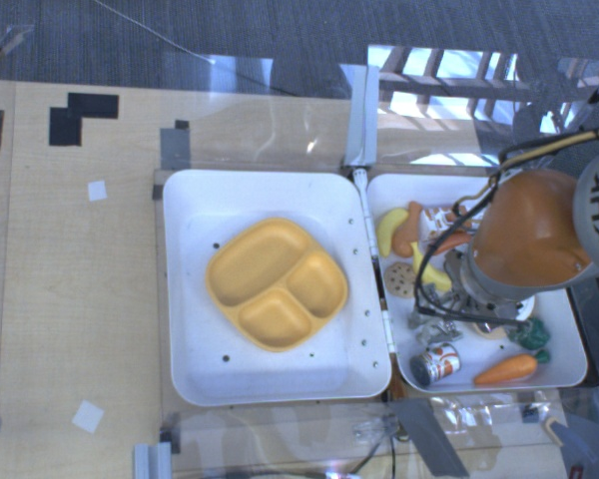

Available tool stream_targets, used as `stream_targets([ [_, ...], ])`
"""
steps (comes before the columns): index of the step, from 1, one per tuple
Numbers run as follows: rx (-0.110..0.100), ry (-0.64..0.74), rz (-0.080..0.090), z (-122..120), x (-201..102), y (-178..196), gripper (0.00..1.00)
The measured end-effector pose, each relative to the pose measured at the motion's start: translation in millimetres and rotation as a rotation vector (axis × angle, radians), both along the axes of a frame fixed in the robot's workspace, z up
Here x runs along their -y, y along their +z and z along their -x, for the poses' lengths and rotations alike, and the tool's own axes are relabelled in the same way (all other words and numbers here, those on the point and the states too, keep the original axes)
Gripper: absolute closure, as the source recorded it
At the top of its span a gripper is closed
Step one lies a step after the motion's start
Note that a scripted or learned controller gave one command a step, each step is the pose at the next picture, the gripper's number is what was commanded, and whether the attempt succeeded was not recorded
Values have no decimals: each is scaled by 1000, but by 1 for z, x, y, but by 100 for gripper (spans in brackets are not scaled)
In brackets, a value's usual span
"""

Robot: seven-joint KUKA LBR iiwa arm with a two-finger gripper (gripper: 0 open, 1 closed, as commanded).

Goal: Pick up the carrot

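Camera view: carrot (505, 369) lies in right bin (575, 347), just right of and below gripper (441, 323), not touching; gripper grip state can't tell.

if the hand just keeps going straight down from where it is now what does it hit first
Most likely the small can lying on its side, or the white floor of the right bin beside it; the hand sits just above the can. Depth is hard to judge from this slanted view. The carrot lies off to the side, out of that line.
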State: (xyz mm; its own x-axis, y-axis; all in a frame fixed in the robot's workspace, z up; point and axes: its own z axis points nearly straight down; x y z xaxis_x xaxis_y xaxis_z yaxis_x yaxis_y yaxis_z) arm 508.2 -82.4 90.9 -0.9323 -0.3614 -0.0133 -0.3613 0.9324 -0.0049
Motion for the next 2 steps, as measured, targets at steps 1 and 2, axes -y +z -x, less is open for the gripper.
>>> stream_targets([
  [1, 7, 27, 4, -21, 26, 188, 100],
  [2, -7, -172, -4, -4, -62, 141, 100],
])
